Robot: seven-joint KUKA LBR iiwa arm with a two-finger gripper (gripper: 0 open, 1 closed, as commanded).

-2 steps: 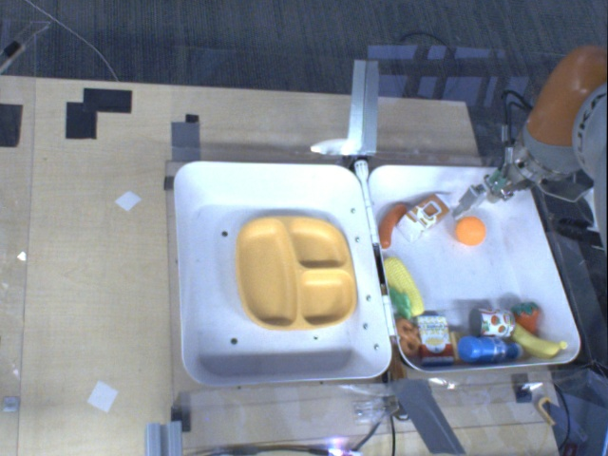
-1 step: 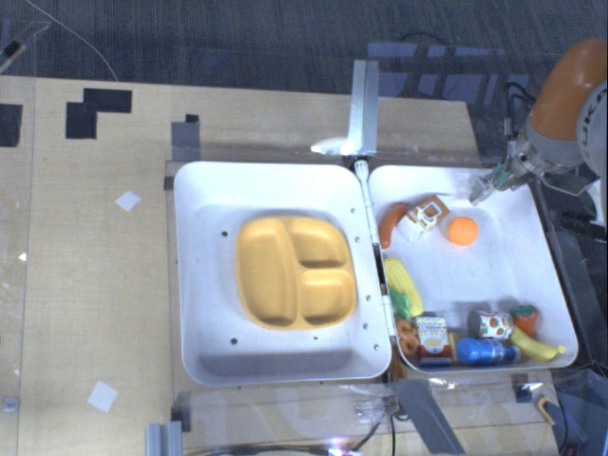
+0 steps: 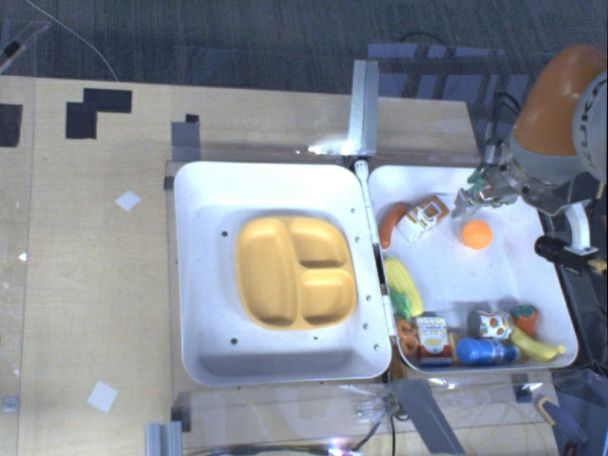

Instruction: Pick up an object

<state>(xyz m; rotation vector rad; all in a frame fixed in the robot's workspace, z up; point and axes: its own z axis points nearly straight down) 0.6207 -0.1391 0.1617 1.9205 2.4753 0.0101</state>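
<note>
**A:** Where do you see the gripper now?

**B:** It hangs over the far part of the right bin. If its tips are apart or together, you cannot tell from here; nothing shows between them.

**A:** And the thing to pick?

**B:** I judge the orange ball is the nearest. It lies just beside the gripper, toward the near side of the bin. It is round, so no long axis matters. The small carton lies a little further, to the left.

Small orange ball, round, lying loose on the right bin's floor, upper area
</note>
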